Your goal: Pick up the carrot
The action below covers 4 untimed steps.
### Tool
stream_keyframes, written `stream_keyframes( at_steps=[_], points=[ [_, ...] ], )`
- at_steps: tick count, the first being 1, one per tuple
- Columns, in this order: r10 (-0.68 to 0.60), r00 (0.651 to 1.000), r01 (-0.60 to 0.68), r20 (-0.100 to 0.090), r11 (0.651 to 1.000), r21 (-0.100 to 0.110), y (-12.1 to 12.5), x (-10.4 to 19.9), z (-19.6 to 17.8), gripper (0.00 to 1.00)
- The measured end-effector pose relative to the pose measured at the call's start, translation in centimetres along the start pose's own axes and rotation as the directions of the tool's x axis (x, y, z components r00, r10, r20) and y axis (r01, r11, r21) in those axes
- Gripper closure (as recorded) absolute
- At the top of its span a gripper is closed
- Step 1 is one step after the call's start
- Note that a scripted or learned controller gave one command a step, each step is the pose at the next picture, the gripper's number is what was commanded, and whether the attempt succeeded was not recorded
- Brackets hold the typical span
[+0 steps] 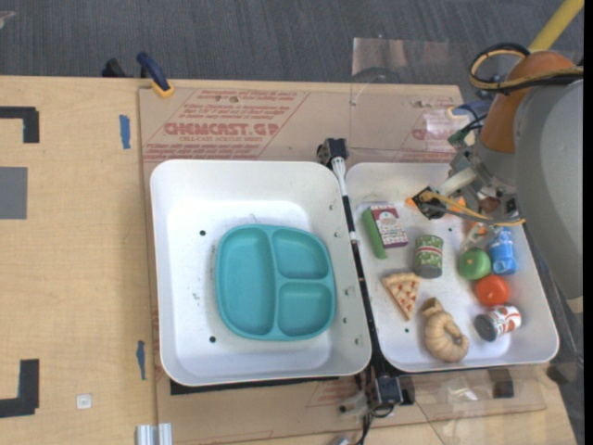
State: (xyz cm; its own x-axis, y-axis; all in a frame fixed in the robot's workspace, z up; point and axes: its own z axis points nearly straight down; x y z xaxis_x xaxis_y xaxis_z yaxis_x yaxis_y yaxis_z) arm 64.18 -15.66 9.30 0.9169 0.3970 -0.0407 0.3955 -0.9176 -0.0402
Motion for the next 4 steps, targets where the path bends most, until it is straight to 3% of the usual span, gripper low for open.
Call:
stream_keyframes(
  at_steps=[1, 2, 3, 4],
  points=[
    [-0.005, 1.0, 0.005, -0.016, 1.0, -0.009, -0.1, 0.5, -1.2, 1.0],
    [-0.522, 0.853, 0.52, -0.018, 0.852, -0.06, -0.3, -6.2, 0.6, 1.0],
    [-0.534, 0.845, 0.532, -0.033, 0.845, -0.057, -1.3, -5.2, 0.7, 0.0],
    [-0.531, 0.847, 0.529, -0.025, 0.846, -0.063, -0.9, -5.5, -0.5, 1.0]
  ],
)
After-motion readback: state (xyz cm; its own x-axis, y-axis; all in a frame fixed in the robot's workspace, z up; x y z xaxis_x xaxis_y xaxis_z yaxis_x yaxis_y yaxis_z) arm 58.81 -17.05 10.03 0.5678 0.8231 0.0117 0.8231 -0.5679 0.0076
